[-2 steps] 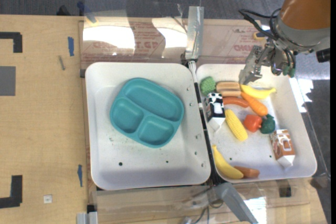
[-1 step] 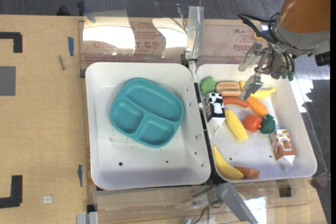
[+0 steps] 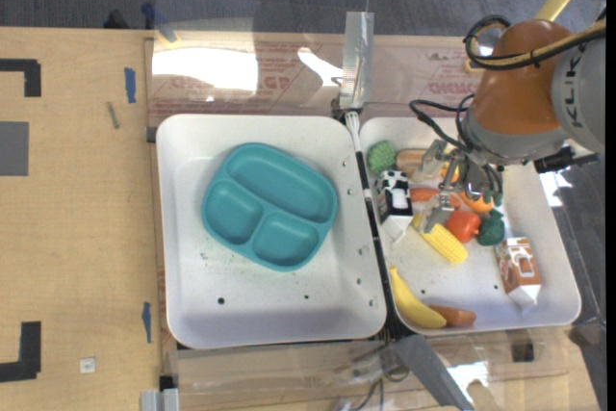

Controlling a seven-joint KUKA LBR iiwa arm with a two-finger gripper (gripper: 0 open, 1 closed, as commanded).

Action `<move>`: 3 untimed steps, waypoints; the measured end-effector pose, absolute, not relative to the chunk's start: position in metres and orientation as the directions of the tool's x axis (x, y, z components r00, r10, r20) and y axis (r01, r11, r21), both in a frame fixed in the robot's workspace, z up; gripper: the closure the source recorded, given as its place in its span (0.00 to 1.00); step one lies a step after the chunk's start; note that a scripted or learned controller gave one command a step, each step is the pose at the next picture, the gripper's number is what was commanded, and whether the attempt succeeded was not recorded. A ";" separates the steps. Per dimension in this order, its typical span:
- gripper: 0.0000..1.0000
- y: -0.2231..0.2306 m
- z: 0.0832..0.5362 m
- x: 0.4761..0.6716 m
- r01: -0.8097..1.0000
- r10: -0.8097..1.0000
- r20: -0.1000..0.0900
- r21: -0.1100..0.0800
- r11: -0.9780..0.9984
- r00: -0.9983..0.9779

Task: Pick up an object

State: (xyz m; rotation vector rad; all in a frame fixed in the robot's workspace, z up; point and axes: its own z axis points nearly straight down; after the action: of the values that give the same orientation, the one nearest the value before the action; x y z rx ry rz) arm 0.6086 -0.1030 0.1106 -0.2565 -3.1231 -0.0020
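My gripper hangs over the middle of the right bin, its metal fingers pointing down among the toy food. Directly below and beside it lie a yellow corn cob, a red pepper and an orange piece. A green leafy toy and a black and white item lie to its left. A banana and a sausage rest at the bin's front edge. A small carton lies to the right. Nothing visibly sits between the fingers.
The left bin holds a teal divided plate. A clear upright divider stands behind the seam between the bins. The arm's orange band and cables loom above the right bin's back corner.
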 end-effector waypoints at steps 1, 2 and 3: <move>0.00 -0.125 0.090 0.548 0.221 0.221 -0.013 0.002 0.975 -0.975; 0.00 -0.098 0.090 0.596 0.254 0.254 -0.015 0.003 0.967 -0.967; 0.00 -0.103 0.090 0.526 0.296 0.296 -0.012 0.003 0.955 -0.955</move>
State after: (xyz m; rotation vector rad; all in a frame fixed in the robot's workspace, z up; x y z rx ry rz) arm 0.5256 -0.1034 0.0901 -0.4719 -3.1183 -0.0013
